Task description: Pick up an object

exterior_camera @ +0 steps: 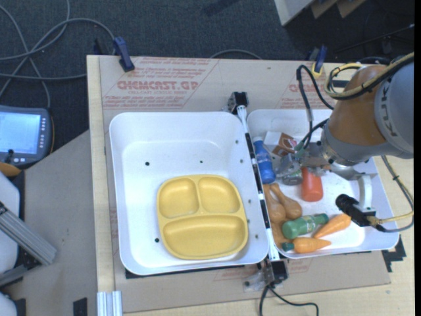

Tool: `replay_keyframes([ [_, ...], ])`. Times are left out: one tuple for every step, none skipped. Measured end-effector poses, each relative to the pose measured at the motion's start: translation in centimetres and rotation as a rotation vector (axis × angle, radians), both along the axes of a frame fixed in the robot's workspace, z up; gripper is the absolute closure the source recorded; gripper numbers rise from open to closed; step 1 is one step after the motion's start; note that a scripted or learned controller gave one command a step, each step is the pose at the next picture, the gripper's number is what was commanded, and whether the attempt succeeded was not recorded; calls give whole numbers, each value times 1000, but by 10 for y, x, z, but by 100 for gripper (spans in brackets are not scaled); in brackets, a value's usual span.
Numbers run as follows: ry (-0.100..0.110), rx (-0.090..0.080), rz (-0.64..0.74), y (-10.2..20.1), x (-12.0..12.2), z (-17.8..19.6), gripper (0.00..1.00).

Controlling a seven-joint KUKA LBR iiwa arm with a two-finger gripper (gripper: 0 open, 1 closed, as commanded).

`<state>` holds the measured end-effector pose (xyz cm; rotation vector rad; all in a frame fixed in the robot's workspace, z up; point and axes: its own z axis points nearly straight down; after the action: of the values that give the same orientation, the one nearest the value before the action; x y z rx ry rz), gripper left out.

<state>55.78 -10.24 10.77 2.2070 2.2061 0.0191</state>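
Open room across left bin (131, 176) around yellow tray (200, 216) at 6 o'clock. Right bin (388, 239) crowded: blue bottle (264, 165), carrots (322, 236), green bottle (304, 225), arm (368, 114) overhead at 3 o'clock.

Table (164, 84) — pale board top with red printed lettering along the far side. Two white bins sit on it side by side, touching at the middle: left bin (131, 143), right bin (375, 239). Blue clamps grip the far edge — one (122, 52) left, one (319, 59) right.
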Motion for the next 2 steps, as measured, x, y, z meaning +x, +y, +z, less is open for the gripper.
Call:
replay_keyframes([
  [85, 29, 18, -58, 104, -21, 0],
  [31, 9, -1, -32, 35, -23, 0],
])
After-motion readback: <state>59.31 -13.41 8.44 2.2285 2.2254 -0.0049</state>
